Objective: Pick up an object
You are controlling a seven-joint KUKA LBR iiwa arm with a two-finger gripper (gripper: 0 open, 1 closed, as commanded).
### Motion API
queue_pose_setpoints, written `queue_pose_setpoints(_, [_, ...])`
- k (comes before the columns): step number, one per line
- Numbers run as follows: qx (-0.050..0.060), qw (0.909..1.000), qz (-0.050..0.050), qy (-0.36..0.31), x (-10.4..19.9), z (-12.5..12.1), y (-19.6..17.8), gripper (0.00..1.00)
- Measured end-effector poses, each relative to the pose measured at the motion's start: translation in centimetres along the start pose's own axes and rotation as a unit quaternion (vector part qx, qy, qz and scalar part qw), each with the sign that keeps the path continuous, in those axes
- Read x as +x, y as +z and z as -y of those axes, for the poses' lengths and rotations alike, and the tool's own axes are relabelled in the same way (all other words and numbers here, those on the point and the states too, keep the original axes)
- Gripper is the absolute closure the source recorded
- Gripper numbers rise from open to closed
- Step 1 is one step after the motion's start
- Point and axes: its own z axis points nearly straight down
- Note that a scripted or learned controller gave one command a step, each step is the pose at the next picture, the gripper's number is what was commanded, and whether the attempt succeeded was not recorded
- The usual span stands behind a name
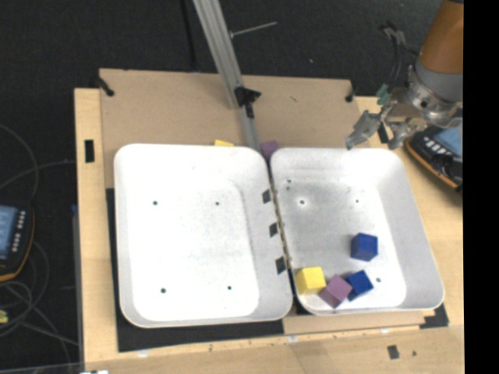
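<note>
With finger state indiscernible, lower the grey two-finger gripper (374,129) vertically over the isolated dark blue cube (363,246) in the right shallow white bin (394,178), apparently clear of neighbouring blocks.

Four blocks (339,275) in the right bin's (390,178) near part, the left bin (187,232) alongside.

two white bins: left bin (132,209) with sparse dark dots, right bin (390,201) smudged grey. inside the right one, two blue cubes (363,245) (359,283), a yellow cube (311,279), a purple cube (337,290). behind the bins, a yellow block (224,142) and a purple block (270,148). tan bench (164,104). orange-banded grey arm (443,33).
</note>
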Motion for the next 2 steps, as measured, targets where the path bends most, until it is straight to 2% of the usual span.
queue_pose_setpoints(1, [0.004,1.0000,-0.002,0.004,0.0,9.4,14.9,0.00])
queue_pose_setpoints(2, [0.000,1.0000,-0.002,0.001,4.5,11.3,14.8,0.00])
